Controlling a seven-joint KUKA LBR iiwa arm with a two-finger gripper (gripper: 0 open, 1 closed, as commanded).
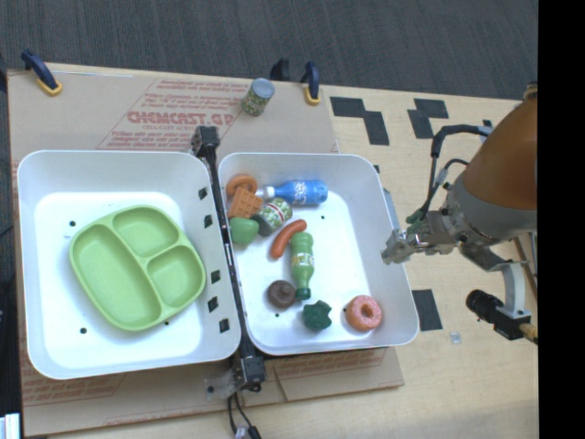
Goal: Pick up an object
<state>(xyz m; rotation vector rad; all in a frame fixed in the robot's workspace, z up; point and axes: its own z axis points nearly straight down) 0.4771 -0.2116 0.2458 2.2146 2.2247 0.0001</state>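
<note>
in the right bin (388,323), nearest its front edge, lie one pink donut (364,314), one broccoli (316,315) and one chocolate donut (281,293). mid-bin: one green bottle (302,262), one sausage (288,237). toward the back edge: one blue bottle (300,192). the gripper (395,248) hangs just outside the bin's right rim, holding nothing; open or closed, i cannot tell. the left bin (37,176) carries one green tray (137,265).

A grey arm (498,210) is seen, banded in orange, with black cables (445,158) looped beside its metal gripper (395,248).
</note>
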